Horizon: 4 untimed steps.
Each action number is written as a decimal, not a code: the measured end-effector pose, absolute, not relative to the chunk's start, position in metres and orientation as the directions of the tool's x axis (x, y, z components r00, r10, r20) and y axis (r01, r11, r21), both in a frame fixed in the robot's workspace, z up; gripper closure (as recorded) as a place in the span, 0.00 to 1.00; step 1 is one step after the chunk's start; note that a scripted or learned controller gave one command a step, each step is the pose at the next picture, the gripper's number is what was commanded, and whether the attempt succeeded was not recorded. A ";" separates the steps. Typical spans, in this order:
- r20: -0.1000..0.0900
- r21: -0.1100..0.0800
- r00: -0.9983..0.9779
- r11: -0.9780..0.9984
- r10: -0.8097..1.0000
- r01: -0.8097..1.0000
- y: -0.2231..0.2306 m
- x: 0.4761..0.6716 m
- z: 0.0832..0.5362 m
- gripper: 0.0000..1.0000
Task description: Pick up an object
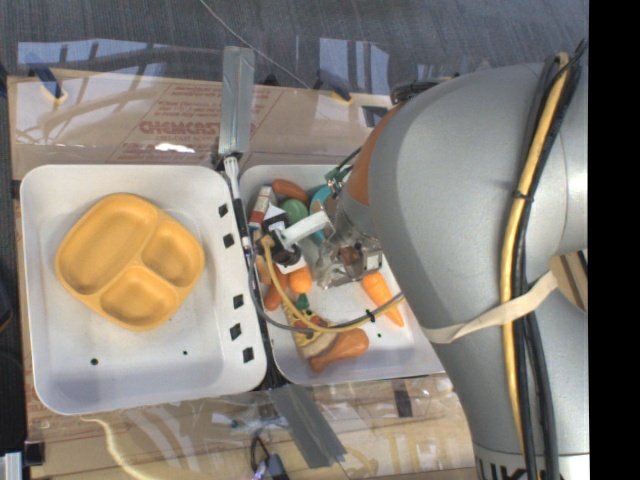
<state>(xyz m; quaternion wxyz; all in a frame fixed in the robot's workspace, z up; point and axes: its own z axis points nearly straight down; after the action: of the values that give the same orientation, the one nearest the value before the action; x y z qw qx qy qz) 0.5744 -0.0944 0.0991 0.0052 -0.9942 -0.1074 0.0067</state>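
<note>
Camera view looks down on the gripper (335, 258) lowered into the right shallow white bin (420, 353); whether its fingers are apart or together I cannot tell. Around it lie small toy foods: an orange carrot-shaped piece (377, 290), a teal rounded piece (294, 210) and a brown pear-shaped piece (340, 349). The left shallow white bin (60, 378) holds a yellow three-compartment plastic plate (128, 259). Both bins sit on the worktop (150, 118).

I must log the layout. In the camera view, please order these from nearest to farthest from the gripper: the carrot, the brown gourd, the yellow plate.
From the gripper:
1. Carrot, just beside it, right bin.
2. Brown gourd, near the right bin's front edge.
3. Yellow plate, in the left bin.
</note>
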 end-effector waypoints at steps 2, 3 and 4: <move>-0.007 -0.004 0.976 -0.976 0.216 0.216 -0.052 0.557 0.203 1.00; 0.007 0.000 0.978 -0.978 0.208 0.208 -0.031 0.536 0.355 1.00; -0.007 -0.004 0.952 -0.952 0.307 0.307 -0.004 0.491 0.291 1.00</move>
<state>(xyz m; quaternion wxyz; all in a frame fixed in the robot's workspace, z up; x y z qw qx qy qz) 0.4913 -0.0036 0.2912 0.0014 -0.9879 -0.1552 0.0038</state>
